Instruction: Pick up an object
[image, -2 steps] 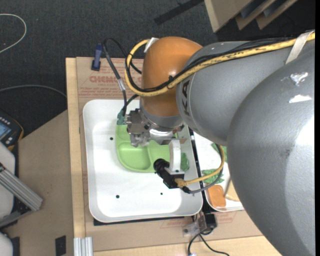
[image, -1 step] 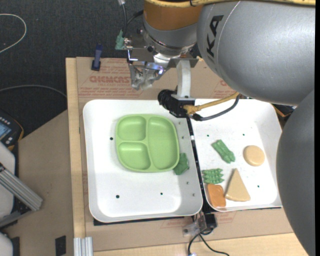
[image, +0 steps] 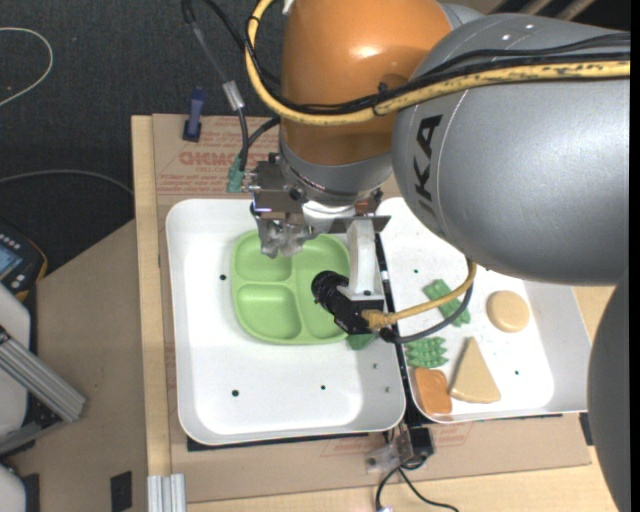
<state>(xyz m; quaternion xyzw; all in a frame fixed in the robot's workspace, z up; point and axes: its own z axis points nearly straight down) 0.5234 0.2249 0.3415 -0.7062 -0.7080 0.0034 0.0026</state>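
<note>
A light green divided plate (image: 268, 300) lies in the left white bin (image: 270, 395), toward its back right. My gripper (image: 280, 243) hangs over the plate's back edge, at or just above its upper compartments. The arm's orange band and grey wrist hide the plate's back rim and part of its right side. I see nothing held in the gripper.
The right bin (image: 545, 395) holds a round tan biscuit (image: 508, 310), a pale cheese wedge (image: 474, 378), an orange piece (image: 432, 391) and small green toy pieces (image: 428, 351). A black fitting with a cable (image: 336, 298) hangs over the wall between the bins. The bench's cardboard edge surrounds both.
</note>
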